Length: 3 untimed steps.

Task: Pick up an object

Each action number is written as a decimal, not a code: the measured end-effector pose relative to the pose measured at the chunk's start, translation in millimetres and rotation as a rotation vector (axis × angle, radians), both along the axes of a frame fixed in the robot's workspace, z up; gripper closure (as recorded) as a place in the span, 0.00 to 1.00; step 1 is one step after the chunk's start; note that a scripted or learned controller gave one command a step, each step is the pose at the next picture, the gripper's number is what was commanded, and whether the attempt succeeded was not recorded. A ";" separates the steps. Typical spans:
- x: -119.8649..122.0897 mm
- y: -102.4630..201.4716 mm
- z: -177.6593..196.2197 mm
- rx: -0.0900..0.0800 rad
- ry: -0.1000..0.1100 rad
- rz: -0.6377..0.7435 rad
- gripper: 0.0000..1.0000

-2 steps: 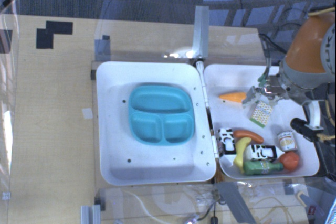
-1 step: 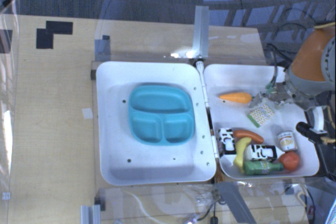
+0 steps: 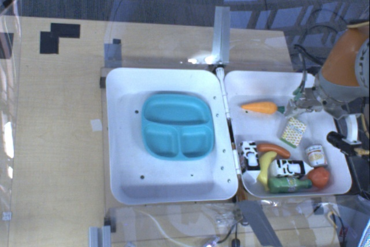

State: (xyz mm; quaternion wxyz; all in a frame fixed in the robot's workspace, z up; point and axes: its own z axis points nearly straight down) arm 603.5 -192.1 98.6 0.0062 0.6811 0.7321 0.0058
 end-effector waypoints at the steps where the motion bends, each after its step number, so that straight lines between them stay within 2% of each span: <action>1: 51.2 7.4 43.6 -0.002 0.012 0.019 1.00; 2: 47.1 21.0 126.1 -0.001 0.013 -0.034 1.00; 3: 47.0 21.1 125.7 -0.001 0.013 -0.034 0.00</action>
